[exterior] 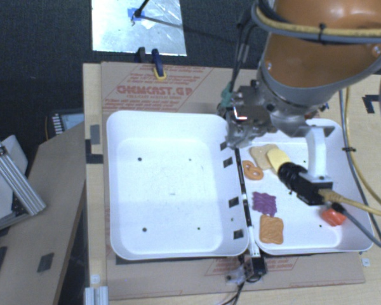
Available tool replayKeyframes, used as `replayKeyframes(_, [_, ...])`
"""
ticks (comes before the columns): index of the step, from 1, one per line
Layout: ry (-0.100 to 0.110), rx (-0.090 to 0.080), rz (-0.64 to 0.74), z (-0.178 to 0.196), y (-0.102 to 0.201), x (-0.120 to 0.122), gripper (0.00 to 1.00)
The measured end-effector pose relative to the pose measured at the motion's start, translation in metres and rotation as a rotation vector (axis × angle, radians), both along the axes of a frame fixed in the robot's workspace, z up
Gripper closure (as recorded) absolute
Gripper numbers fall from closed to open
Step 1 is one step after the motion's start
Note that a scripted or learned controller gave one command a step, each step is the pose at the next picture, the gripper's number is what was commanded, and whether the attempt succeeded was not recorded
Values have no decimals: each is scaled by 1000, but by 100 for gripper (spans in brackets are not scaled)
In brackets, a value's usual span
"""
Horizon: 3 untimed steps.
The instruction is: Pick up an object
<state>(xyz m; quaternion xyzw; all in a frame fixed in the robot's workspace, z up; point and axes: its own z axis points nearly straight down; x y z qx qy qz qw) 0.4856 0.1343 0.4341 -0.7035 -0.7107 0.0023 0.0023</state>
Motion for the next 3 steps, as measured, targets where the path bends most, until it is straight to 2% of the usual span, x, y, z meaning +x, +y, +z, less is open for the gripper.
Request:
replayKeyframes(1, [8, -4, -7, -142, 24, 17, 100])
replayKeyframes(2, [-14, 4, -3, -118, 78, 87, 100])
replayKeyframes(3, [-13, 3, -4, -68, 85, 80, 100])
